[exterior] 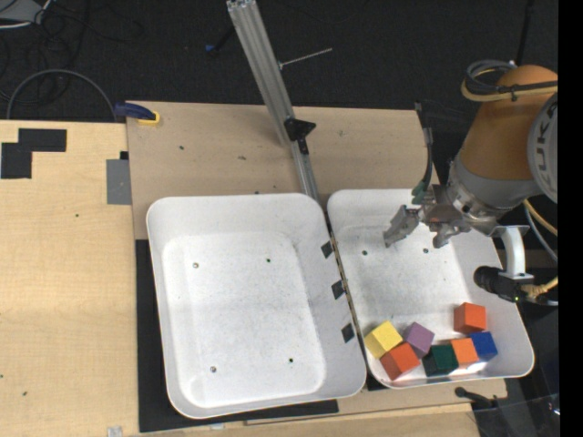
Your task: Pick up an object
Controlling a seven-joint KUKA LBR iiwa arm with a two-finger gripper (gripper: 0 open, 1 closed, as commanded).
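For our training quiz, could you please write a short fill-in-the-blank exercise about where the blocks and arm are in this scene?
1. All the blocks lie in the ____ bin.
2. The yellow block touches the ____ block.
3. The gripper hangs above the ____ bin.
4. The green block sits beside an ____ block.

Missing words: right; purple; right; orange

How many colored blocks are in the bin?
7, all in the right bin near its front edge: yellow block, purple block, red block, green block, orange block, blue block, and another red-orange block behind them. More may hide underneath.
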